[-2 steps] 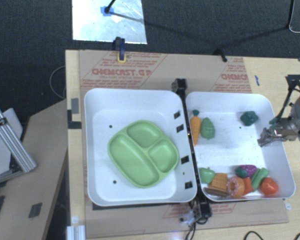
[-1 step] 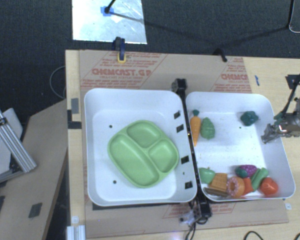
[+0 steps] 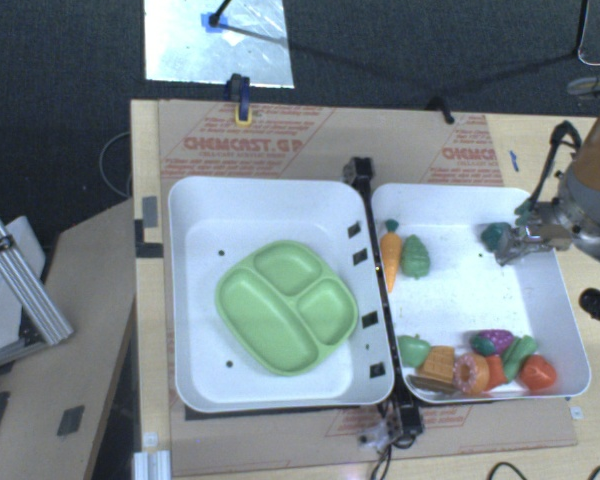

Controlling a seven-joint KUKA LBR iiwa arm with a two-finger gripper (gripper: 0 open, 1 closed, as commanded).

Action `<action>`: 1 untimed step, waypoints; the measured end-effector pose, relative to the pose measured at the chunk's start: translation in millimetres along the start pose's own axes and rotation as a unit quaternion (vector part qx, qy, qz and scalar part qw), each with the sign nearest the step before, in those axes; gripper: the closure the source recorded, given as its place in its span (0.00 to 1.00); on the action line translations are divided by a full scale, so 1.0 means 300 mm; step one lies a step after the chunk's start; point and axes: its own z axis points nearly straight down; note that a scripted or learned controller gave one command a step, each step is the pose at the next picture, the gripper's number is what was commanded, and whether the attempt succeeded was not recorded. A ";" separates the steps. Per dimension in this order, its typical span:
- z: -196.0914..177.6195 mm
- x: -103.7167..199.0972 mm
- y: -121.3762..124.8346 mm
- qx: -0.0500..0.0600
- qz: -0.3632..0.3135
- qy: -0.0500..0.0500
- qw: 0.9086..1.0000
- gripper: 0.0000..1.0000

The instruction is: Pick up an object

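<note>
Teal object (image 3: 496, 234) lies in the right bin (image 3: 540, 298), touching the claw (image 3: 510, 243) at its left tip. Whether the claw is spread or pinching it cannot be told. Other toys cluster well apart along the bin's near wall.
</note>
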 end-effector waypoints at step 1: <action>0.019 0.184 0.094 0.000 -0.001 0.000 1.000 1.00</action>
